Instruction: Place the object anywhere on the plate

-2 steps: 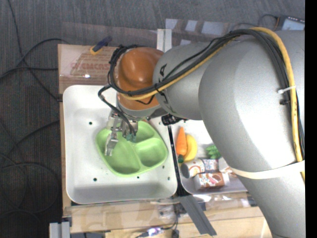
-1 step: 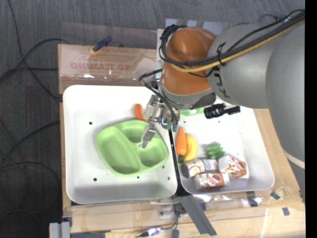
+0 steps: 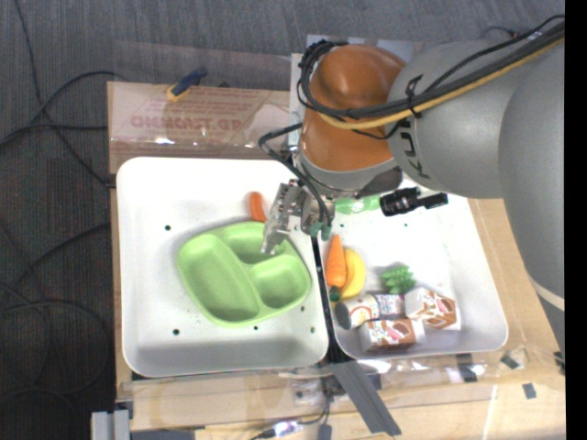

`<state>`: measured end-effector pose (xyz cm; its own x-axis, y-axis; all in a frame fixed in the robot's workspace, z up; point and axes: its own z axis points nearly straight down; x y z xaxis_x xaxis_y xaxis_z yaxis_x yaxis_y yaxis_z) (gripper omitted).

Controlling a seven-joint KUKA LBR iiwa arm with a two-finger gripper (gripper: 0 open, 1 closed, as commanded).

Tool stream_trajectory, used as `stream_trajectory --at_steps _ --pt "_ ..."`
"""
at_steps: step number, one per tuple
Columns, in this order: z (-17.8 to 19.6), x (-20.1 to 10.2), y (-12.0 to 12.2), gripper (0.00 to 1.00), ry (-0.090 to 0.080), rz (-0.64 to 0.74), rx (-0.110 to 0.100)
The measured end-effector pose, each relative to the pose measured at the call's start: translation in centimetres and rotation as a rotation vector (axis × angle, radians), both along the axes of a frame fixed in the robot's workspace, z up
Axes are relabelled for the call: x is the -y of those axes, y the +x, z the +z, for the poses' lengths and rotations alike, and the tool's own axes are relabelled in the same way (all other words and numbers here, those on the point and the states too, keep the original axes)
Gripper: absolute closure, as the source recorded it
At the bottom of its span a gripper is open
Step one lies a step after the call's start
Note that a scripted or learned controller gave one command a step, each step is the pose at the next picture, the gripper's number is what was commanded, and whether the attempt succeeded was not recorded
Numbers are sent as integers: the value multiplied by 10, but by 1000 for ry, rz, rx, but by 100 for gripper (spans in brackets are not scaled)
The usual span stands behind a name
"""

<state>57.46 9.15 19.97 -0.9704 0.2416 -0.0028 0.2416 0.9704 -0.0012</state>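
Two white bins sit side by side: a left bin (image 3: 138, 273) and a right bin (image 3: 481, 287). The left bin holds one green plate (image 3: 240, 278) with three compartments, and one orange item (image 3: 256, 206) near its far edge. The right bin holds one carrot (image 3: 336, 259), one banana (image 3: 353, 273), one small green piece (image 3: 397, 278) and two brown-and-white cartons (image 3: 431, 307) toward its near edge, plus one dark round thing (image 3: 342, 316) I cannot identify

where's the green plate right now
The green plate lies in the left bin, toward its right side near the divider, with the gripper over the plate's upper right part and an orange object just above its top edge.
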Motion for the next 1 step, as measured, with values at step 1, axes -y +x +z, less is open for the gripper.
stream_trajectory --at_steps 1 --pt "-16 24 -14 100 0 25 -2"
